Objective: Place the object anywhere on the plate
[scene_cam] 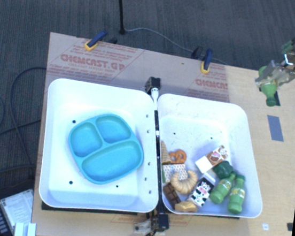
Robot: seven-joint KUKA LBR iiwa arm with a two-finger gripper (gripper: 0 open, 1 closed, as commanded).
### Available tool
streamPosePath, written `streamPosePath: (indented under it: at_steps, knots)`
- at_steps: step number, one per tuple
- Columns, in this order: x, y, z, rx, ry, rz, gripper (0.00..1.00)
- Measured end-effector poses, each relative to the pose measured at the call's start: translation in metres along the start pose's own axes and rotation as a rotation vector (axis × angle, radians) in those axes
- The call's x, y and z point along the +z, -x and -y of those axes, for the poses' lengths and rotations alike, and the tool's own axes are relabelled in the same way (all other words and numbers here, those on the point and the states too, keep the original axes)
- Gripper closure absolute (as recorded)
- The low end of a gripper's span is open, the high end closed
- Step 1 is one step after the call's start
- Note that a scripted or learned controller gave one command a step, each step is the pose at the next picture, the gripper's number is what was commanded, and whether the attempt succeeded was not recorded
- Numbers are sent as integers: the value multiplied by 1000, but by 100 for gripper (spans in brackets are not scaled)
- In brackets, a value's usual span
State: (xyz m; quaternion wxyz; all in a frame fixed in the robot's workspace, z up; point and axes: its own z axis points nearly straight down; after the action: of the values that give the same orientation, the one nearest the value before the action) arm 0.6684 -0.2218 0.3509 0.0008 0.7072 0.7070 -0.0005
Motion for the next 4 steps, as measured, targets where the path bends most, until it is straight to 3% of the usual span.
streamPosePath:
  at_steps: [4]
  knots:
    - [-8, 2, 4, -1, 0, 0, 100]
